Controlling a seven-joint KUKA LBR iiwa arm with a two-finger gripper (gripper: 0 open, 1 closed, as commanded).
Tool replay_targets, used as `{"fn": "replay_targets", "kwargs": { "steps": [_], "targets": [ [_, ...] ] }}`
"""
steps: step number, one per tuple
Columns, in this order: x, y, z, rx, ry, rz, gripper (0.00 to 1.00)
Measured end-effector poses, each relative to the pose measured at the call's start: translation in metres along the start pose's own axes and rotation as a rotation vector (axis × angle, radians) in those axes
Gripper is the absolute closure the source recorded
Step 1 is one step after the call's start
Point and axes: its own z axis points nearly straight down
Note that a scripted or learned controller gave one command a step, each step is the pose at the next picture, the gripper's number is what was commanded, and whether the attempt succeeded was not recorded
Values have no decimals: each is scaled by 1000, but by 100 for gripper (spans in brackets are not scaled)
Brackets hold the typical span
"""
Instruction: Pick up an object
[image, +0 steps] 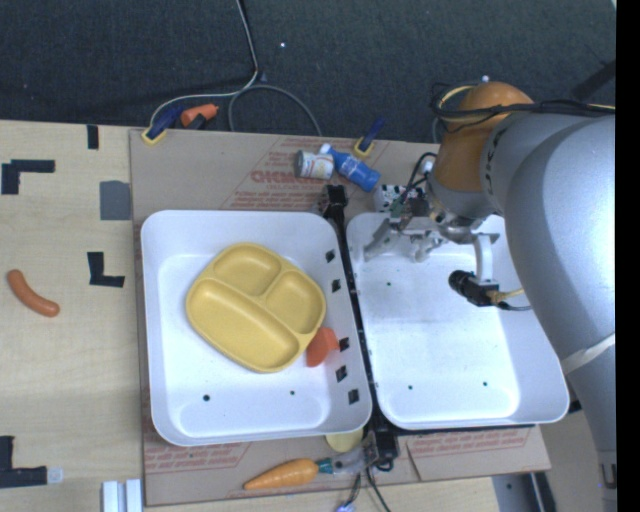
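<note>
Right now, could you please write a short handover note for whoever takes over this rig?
Gripper: over the far end of the right bin, nothing visibly held.
Left bin: a yellow divided plate with a small orange piece against its near right edge.
Outside the bins: a carrot on the near board, a sausage far left, a bottle behind.
Done: nothing picked yet.
Left: grasp and lift one object.

Arm (560, 230): bulky, smooth grey casing; orange band (470, 150) above the wrist; thin cables (415, 195) and small black fittings around the metal gripper (400, 240) mount
</note>
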Motion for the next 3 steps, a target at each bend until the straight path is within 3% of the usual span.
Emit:
{"fn": "replay_targets", "kwargs": {
  "steps": [1, 2, 3],
  "targets": [
    [2, -18, 10, -2, 1, 3, 0],
    [10, -1, 10, 7, 1, 1, 0],
    [-83, -1, -53, -3, 0, 9, 0]
  ]
}}
